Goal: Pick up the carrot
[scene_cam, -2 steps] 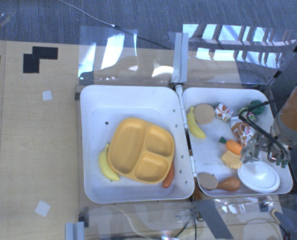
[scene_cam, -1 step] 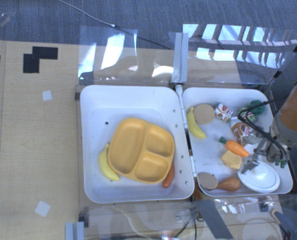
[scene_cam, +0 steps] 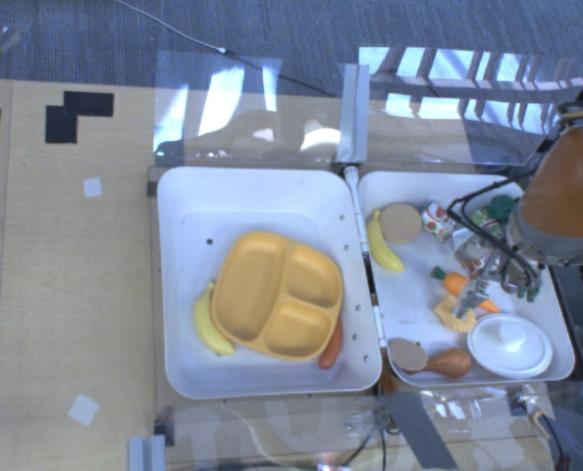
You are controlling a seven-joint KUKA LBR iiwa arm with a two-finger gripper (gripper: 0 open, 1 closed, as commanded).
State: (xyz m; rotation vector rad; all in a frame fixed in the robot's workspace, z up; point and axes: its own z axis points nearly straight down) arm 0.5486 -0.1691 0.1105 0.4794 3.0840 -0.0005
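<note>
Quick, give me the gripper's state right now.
Gripper: low in the right bin, right at the carrot; whether it is open, closed or holding anything cannot be told.

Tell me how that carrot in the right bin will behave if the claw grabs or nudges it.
The carrot looks small, smooth and tapered, probably a light, stiff toy that could slip sideways. It seems to lie partly on the yellow wedge, so it may rock or roll.
</note>
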